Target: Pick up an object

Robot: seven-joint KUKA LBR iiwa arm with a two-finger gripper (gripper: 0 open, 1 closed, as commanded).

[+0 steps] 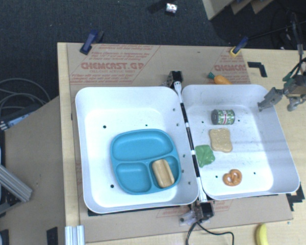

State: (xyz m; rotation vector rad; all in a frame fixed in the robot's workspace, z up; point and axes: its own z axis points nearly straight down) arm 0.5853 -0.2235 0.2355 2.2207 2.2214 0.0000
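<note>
We see the hand (281, 97) open at the right bin's (275, 182) far right corner, holding nothing, well apart from the can (223, 117), toast (221, 140) and pretzel (232, 177).

1. Dark blue-grey carpet (66, 14) covers the floor around the bench.
2. Brown cardboard sheet (117, 65) tops the bench, red lettering printed across it.
3. Grey cables (15, 98) coil at left.

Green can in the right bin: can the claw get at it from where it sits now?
Probably yes. The claw sits at the right bin's far right rim; the green can lies alone, with bare floor between them.
</note>
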